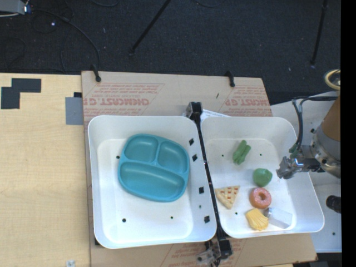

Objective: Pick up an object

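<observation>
The right bin [289, 132] holds several toy foods: a long green piece [241, 152], a round green piece [262, 176], a waffle wedge [228, 195], a pink-frosted donut [260, 197] and a yellow piece [257, 219]. My gripper [286, 168] reaches in from the right and hangs over the bin's right side, just right of the round green piece and apart from it. Nothing shows in its grasp.
The left bin [105, 216] holds a teal divided plate [154, 167]. A black divider [203, 171] runs between the bins. A small grey-white object [280, 218] lies beside the yellow piece. Cardboard lies under both bins, with a wooden bench surface to the left.
</observation>
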Available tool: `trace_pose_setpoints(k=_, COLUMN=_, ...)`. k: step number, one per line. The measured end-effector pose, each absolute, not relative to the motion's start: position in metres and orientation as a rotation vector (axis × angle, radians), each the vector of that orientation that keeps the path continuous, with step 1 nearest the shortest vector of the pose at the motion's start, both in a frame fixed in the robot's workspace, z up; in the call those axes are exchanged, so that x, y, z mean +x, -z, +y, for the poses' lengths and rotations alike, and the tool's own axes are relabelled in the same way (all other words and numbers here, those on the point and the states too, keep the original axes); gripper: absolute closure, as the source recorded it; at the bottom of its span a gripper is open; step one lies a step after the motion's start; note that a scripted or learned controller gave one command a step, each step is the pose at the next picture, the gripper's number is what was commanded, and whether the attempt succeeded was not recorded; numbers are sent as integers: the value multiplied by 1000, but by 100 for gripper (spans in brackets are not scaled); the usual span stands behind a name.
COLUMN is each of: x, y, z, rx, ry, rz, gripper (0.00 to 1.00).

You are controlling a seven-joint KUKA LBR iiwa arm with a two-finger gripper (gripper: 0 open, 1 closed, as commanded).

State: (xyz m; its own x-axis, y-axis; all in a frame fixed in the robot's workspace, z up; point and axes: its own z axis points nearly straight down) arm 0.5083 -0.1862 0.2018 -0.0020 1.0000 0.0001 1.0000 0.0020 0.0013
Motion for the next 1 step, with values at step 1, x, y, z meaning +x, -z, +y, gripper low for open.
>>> trace_pose_setpoints(k=1, x=509, y=-242, z=-187, rx=2218, ry=-1, rz=2222, gripper=100)
